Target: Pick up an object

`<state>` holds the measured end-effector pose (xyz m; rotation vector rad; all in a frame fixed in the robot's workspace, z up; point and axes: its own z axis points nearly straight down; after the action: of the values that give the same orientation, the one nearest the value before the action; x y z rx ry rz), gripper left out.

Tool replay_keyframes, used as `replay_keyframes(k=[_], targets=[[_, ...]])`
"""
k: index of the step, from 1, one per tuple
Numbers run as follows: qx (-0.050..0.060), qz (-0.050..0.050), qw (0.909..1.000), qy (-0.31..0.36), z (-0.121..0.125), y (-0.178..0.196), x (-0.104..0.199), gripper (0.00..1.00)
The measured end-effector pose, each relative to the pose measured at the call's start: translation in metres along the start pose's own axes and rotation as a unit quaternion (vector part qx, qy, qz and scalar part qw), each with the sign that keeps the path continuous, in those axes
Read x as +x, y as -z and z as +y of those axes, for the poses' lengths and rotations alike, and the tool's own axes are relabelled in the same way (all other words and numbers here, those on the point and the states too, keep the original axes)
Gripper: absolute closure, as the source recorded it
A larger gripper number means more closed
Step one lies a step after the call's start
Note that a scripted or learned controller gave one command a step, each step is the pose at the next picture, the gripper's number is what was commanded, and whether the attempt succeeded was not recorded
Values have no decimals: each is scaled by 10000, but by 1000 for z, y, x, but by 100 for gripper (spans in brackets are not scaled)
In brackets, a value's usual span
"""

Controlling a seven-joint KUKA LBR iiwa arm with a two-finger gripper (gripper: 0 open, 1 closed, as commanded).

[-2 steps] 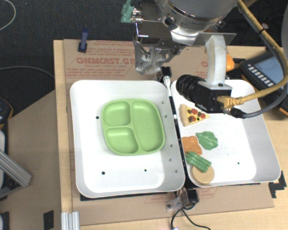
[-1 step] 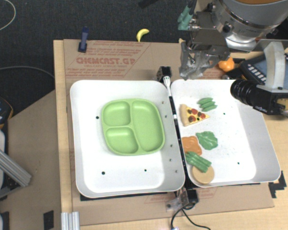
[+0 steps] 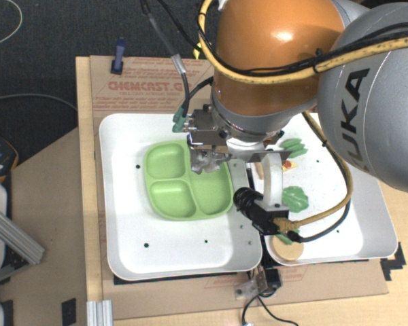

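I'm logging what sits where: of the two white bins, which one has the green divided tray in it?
The left bin: the green divided tray lies flat in it, under the gripper. The right bin has small green pieces instead.

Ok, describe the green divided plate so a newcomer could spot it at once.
Start at the left white bin, the one nearer the cardboard's printed lettering. The green divided plate lies near its middle, partly under the end effector. It is the one large light-green thing there, split into three compartments, unlike the small green pieces in the right bin.
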<state>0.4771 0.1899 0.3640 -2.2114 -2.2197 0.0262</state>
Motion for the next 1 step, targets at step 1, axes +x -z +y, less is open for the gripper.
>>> replay_keyframes(k=[1], targets=[[-61,22,10000,-48,2,-14,-58,100]])
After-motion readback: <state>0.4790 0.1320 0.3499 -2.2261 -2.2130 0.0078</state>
